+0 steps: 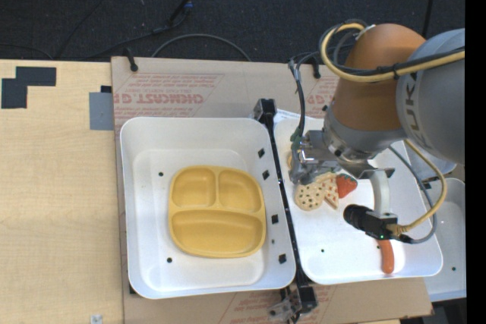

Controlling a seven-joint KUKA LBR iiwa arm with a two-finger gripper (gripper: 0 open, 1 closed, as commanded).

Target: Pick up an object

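Observation:
The arm hangs over the right bin [342, 262], its orange band and grey wrist covering the bin's upper half. My gripper [306, 167] points down at the bin's left side, right above a small heap of toy food. In that heap I see a round speckled cookie [307, 198], a tan speckled piece [329, 192] and a red piece [346, 187]. Nothing shows between the fingers. An orange carrot-like piece [388, 257] lies alone near the bin's front right.
The left bin [144, 163] bears a yellow three-compartment plate [216, 209]. A black divider strip [277, 193] runs between the bins. A black cylinder with a yellow cable [368, 221] hangs off the arm above the right bin. Cardboard underlies both bins.

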